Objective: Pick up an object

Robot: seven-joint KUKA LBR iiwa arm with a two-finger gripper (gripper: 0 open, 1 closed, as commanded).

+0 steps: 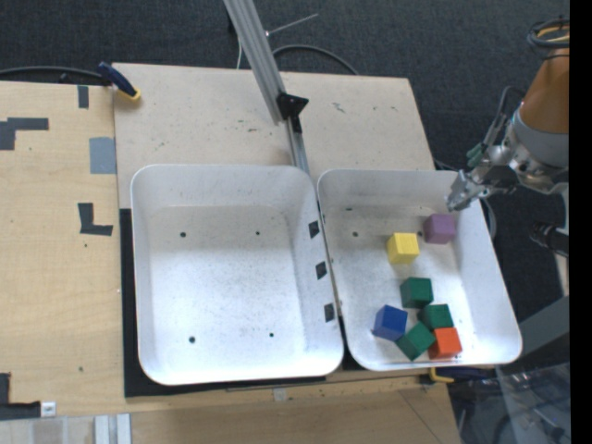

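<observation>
Six small blocks lie in the right-hand bin as the gripper hangs over that bin's far right corner, carrying nothing that can be seen; whether it is parted or closed cannot be told at this size. Nearest to it is the purple block, just below and slightly left of the tip, close but apart from it. A yellow block sits further left of the purple one. Well below the tip, toward the bin's near edge, cluster a blue block, an orange block and three green ones. By this reading, the shortest move is a short drop down-left onto the purple block.
</observation>
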